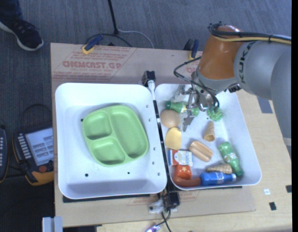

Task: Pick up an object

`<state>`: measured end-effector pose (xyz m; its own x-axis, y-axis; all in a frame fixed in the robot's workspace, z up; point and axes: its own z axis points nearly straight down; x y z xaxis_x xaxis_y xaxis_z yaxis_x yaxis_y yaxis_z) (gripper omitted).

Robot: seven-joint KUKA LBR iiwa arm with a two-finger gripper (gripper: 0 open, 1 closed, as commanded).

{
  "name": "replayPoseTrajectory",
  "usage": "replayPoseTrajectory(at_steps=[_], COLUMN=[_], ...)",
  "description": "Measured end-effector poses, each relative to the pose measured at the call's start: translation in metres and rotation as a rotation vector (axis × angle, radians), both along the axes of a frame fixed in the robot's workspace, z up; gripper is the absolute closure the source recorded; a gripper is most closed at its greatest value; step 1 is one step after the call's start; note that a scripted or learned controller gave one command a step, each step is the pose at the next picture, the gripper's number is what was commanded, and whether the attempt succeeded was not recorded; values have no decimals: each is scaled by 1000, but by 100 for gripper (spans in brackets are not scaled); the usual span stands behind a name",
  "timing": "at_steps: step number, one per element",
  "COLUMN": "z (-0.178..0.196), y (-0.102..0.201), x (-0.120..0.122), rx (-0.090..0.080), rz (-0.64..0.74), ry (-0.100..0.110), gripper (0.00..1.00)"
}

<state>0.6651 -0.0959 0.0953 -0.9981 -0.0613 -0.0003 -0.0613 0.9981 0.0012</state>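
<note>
My gripper (pixel 191 111) hangs low over the back of the right bin (pixel 250 149), under the orange wrist band. It sits among several toy foods. A green and white piece (pixel 174 106) lies just to its left and a tan round piece (pixel 169 118) just below that. A small broccoli (pixel 215 114) lies to its right. An ice cream cone (pixel 208 130) and a yellow wedge (pixel 173 139) lie a little nearer the front. Nothing is visibly lifted.
Further front in the right bin lie a bread roll (pixel 201 150), a green bottle (pixel 230 157), a blue bottle (pixel 217 178), a red-and-white packet (pixel 181 158) and a red piece (pixel 184 174). The left bin (pixel 66 129) holds a green divided plate (pixel 115 134).
</note>
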Motion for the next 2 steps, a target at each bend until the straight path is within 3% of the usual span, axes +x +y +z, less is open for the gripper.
replayPoseTrajectory(at_steps=[1,2], z=[11,107], y=[0,29], x=[1,-24], rx=[-1,0], rz=[-2,-283], ry=[-7,-3], gripper=[100,100])
